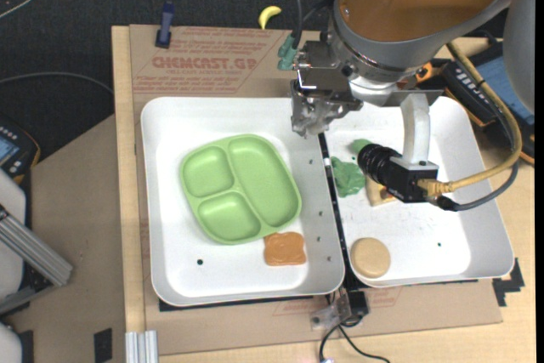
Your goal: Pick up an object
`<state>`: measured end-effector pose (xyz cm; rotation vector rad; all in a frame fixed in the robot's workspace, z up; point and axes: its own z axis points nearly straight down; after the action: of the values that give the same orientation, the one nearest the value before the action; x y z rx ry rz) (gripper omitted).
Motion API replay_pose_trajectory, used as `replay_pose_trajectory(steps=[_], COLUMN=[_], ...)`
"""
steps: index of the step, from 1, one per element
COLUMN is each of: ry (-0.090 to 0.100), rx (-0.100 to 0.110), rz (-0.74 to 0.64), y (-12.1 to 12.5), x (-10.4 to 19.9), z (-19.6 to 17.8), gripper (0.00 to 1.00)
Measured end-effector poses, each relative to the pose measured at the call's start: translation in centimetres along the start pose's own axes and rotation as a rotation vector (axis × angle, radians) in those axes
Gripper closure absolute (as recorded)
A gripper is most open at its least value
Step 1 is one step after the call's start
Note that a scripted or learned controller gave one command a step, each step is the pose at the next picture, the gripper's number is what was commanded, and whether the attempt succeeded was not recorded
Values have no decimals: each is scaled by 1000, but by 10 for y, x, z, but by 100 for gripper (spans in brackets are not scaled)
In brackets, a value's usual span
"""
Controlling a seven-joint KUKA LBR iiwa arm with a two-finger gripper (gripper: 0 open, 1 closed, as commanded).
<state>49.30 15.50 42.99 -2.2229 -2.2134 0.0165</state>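
Observation:
My gripper (311, 121) hangs over the ridge between the two bins, near their far ends, under the big orange-banded wrist. In the left bin (161, 183) a green divided plate (240, 187) lies flat, with an orange-brown toy biscuit (284, 249) at its near right corner. The right bin (476, 217) holds a crumpled green piece (347, 175) next to the ridge, a round tan disc (371, 257) near the front, and a tan scrap (379, 196) partly hidden. Nothing visible hangs from the gripper.
A black cylinder (389, 170) with a yellow cable (476, 179) and a white bracket (417, 132) hangs off the arm over the right bin. A cardboard sheet (204, 55) lies behind the bins, with a blue clip (164, 24) and a yellow piece (269, 14).

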Motion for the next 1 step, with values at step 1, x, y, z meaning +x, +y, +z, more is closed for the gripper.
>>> replay_pose_trajectory(steps=[1], ry=[2], rx=[-6], rz=[0], y=[-14], x=[-33], z=[14], gripper=[100])
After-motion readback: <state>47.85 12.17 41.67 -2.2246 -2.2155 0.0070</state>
